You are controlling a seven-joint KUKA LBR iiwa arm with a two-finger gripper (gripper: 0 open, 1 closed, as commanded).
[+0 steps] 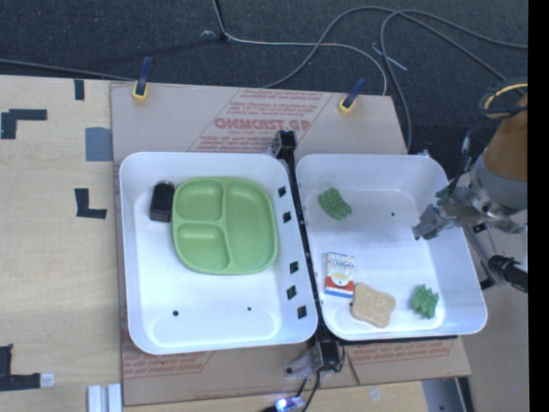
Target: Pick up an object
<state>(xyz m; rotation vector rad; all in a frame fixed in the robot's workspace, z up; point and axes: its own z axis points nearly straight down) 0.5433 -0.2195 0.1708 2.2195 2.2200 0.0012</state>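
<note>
Oddly, the small carton's print is unreadable; it lies left and nearer than the tool, whose grip I can't tell.

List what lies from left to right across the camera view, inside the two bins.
Black block → green divided plate → green leafy piece → small carton → toast slice → green clump.

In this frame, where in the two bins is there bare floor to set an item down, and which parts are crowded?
Left bin: a bare strip along the near edge, below the green divided plate; the black block crowds the plate's left side. Right bin: open floor mid-bin, between the green toy and the gripper. The near edge is crowded: small carton, tan biscuit-like piece, second green toy.
</note>
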